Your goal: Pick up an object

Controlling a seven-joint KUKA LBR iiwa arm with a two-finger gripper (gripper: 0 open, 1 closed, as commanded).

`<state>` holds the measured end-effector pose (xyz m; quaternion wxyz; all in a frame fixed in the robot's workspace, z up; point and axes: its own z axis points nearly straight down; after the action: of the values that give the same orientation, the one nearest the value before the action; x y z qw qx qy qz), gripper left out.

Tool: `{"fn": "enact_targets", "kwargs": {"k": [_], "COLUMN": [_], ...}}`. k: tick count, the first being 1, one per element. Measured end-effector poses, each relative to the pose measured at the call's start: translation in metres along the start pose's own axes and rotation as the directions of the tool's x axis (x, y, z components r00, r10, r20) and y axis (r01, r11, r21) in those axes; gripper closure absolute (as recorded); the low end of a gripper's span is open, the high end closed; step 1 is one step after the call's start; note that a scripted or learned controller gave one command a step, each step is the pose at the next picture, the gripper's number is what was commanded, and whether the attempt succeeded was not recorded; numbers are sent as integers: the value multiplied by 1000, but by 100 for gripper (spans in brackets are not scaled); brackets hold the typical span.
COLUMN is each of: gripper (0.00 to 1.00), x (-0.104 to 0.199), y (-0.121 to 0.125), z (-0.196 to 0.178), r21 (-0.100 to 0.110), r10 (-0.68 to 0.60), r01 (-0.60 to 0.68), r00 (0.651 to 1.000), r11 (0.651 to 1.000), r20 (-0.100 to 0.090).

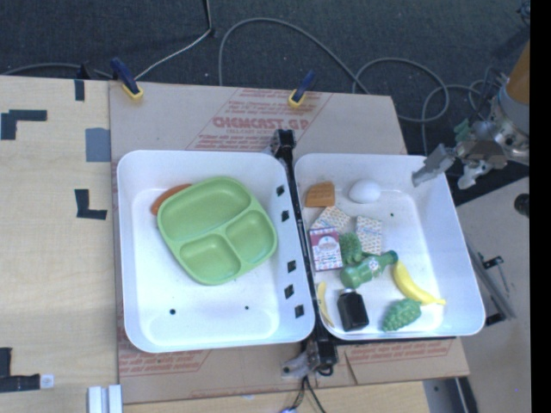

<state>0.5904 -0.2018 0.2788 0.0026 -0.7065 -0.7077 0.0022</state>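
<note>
The right bin (448, 222) holds several small items: a white egg (364, 191), a tan bread slice (319, 194), a red-and-white box (325, 250), a green bottle (365, 269), a yellow banana (412, 286), green grapes (400, 314) and a black block (352, 310). My gripper (448, 166) hangs over the right bin's far right corner, apart from all of them. Its fingers are open and nothing sits between them.
The left bin (138, 308) carries a green divided plate (217, 229) with an orange thing (168, 196) tucked under its far left edge. A black divider (293, 231) joins the bins. Cables (258, 33) lie beyond the cardboard, held by yellow clamps (301, 93).
</note>
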Motion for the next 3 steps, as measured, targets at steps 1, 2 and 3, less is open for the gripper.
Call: {"fn": "enact_targets", "kwargs": {"k": [1, 2, 3], "gripper": [0, 0, 100], "x": [90, 95, 95], "y": [-45, -63, -63], "z": [143, 192, 187], "r21": [3, -5, -3], "r10": [-1, -1, -2], "r01": [1, 1, 2], "r00": [1000, 1000, 1000], "r11": [1000, 1000, 1000], "r20": [-2, -4, -3]}}
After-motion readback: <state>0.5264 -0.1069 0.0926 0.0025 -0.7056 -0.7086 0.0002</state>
